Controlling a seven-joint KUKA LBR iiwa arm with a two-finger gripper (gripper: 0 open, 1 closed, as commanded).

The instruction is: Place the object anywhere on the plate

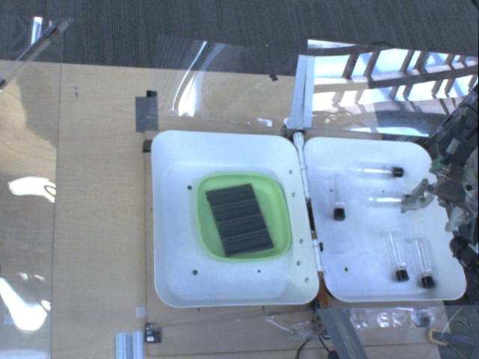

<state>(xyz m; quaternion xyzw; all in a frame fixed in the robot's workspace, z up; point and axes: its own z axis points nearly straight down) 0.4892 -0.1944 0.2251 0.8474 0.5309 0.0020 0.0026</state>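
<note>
Tubes wait in the right bin

Your claw (416, 198) sits at the right bin's (359, 283) right edge, near the clear tubes (378, 172); I cannot tell whether it grips anything. The green plate (279, 208) in the left bin (172, 200) carries a dark ridged block (239, 220), so aim for its bare rim.

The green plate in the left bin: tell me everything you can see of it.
The green plate is a lime-green, squarish dish with rounded corners and a raised rim, looking like smooth plastic. It lies flat near the middle of the left bin, resting on the white floor. On it sits a dark grey ribbed block, rectangular and turned slightly off the plate's edges, covering most of the plate's centre. A band of green shows all around the block. Nothing else touches the plate.
</note>
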